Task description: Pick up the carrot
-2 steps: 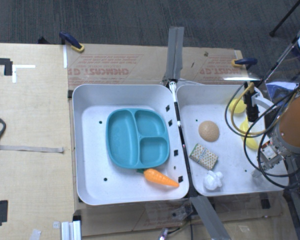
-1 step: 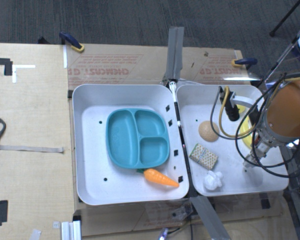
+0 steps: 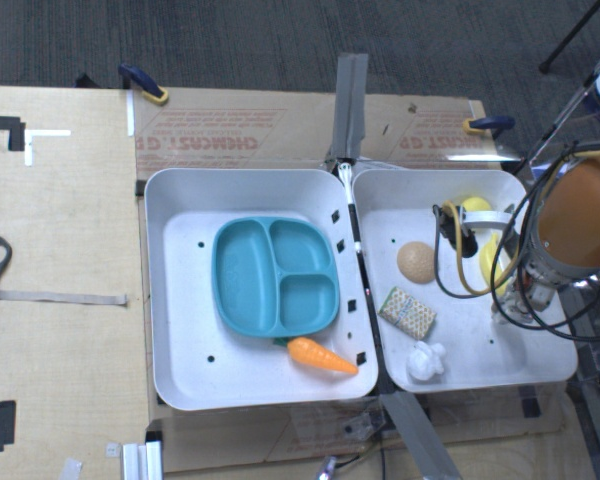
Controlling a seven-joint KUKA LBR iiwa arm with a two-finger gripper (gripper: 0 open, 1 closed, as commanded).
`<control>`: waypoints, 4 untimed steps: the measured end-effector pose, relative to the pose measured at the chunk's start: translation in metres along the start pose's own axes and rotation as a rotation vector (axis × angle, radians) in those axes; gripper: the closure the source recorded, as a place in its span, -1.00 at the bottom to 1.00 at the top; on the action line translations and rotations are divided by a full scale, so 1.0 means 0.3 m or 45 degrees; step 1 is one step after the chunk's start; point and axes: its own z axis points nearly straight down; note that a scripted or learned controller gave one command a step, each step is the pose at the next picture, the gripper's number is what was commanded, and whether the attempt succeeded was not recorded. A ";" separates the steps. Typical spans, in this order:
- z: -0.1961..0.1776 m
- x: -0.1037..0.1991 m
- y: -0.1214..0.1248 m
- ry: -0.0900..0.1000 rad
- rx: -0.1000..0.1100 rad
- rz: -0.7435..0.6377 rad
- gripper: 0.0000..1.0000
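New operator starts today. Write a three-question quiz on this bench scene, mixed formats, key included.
1. True or false: the carrot lies inside the blue divided plate.
2. Which bin holds the carrot: A left bin, B right bin?
3. Fill in: the arm is above the ___ bin.

Key: 1 false, it lies on the bin floor at the plate's near edge. 2 A. 3 right.
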 end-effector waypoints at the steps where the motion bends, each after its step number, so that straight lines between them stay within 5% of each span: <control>1: -0.181 -0.039 0.102 0.003 0.003 -0.194 1.00; 2: -0.072 -0.095 -0.053 -0.003 0.001 -0.189 1.00; 3: -0.071 -0.096 -0.051 -0.003 0.001 -0.189 -1.00; 4: -0.009 -0.185 -0.175 -0.007 -0.002 -0.043 -1.00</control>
